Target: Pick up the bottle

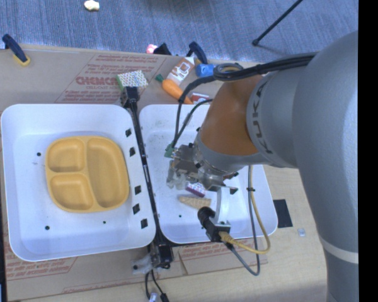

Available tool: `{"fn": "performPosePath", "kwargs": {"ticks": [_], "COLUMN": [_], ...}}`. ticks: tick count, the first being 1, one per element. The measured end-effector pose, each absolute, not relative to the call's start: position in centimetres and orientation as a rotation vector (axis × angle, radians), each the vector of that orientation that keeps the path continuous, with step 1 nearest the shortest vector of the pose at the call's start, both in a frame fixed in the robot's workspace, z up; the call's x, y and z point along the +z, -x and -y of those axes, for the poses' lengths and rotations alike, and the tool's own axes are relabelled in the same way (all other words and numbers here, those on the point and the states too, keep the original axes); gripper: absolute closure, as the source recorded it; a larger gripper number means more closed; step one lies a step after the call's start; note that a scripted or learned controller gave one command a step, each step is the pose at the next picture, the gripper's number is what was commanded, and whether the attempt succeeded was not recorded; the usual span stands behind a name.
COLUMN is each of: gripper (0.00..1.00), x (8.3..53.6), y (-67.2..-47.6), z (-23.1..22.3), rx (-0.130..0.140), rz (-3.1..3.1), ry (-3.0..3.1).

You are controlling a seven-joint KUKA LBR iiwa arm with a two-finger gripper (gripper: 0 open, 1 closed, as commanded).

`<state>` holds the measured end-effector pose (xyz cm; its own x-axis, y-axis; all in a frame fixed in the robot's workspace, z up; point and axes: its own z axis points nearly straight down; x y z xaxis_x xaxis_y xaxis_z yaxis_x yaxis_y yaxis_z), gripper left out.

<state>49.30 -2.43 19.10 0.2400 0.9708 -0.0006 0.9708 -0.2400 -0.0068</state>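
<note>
My gripper (180, 173) hangs low over the middle of the right bin (156, 124), under the grey wrist and its orange band. Right beside it, on the bin floor, lie a small purple item (196, 189) and a tan cone-shaped piece (193, 201). The wrist hides whatever sits straight beneath it. An orange and white bottle-like object (177, 77) lies on the cardboard behind the right bin, outside it and well apart from the gripper.
The left bin (19, 131) holds a yellow divided plate (86, 173). A row of black clips (140, 168) runs along the wall between the bins. Cables (252, 231) loop over the right bin's front right corner. A patterned small block (131, 79) sits behind the bins.
</note>
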Motion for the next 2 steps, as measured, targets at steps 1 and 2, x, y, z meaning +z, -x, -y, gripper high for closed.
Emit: {"fn": "performPosePath", "kwargs": {"ticks": [1,2], "gripper": [1.0,1.0], "x": [19.1,28.1], "y": [-47.6,-47.6], "z": [-2.3,3.6], "rx": [0.008,0.003], "rz": [1.78,1.449], "ry": [2.582,2.784]}}
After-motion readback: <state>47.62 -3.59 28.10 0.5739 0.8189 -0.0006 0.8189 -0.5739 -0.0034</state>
